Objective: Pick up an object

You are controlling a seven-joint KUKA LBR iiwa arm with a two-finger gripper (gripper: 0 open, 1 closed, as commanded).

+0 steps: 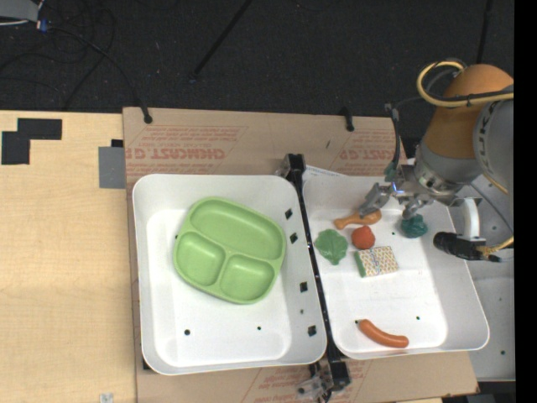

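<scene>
The teal object point(412, 225) lies in the right bin point(453, 309), just beside the gripper point(393, 198). The jaws are spread, pinching nothing, low over the bin's far edge. The arm point(461, 133) reaches in from the right, wrist angled downward.

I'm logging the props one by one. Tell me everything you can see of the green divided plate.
The green divided plate is pale lime, plastic-looking and rounded, with three compartments: one long one along its far side and two smaller ones nearer the camera. It lies flat and upright, turned at a slant, alone in the left bin. Nothing sits in it, and nothing but the bin floor touches it.
</scene>
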